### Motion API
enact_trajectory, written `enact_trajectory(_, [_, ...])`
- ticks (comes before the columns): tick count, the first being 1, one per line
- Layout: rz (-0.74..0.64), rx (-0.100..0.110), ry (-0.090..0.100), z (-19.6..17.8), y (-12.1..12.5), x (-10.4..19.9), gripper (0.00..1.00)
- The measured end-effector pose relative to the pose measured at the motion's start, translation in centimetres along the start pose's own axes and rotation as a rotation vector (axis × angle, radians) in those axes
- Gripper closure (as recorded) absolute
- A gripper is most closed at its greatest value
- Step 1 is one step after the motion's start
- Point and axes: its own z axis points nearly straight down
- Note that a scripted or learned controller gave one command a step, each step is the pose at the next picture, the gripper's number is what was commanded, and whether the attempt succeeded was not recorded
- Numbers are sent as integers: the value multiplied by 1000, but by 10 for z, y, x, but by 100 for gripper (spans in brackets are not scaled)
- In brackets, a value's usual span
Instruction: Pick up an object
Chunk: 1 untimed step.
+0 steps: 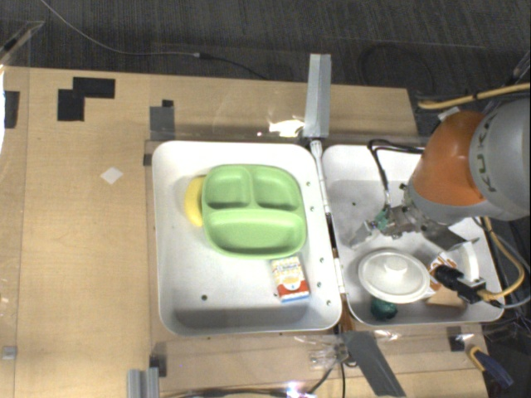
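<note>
Yellow object point(192, 201): mostly hidden under green divided plate point(253, 208), nine o'clock edge; kind unclear.
Dark green item point(383, 308): at six o'clock of white bowl point(393, 274), too small to identify.
Gripper point(390, 220): fingers indistinct beneath the arm point(485, 164), itself cut off at three o'clock.

Looks like a robotics lab setup, not anyone's kitchen. A pale wooden bench point(75, 247) has black tape marks point(83, 96) stuck on it, and two shallow white plastic bins point(178, 305) sit bolted between grey metal brackets point(319, 98). A big grey industrial arm with an orange band point(465, 168) reaches in, loose cables point(124, 48) trailing over dark carpet point(249, 11).
</note>
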Motion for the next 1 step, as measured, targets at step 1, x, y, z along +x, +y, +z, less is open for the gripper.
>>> enact_trajectory(1, [-176,-5,-3,-1,-50,10,0])
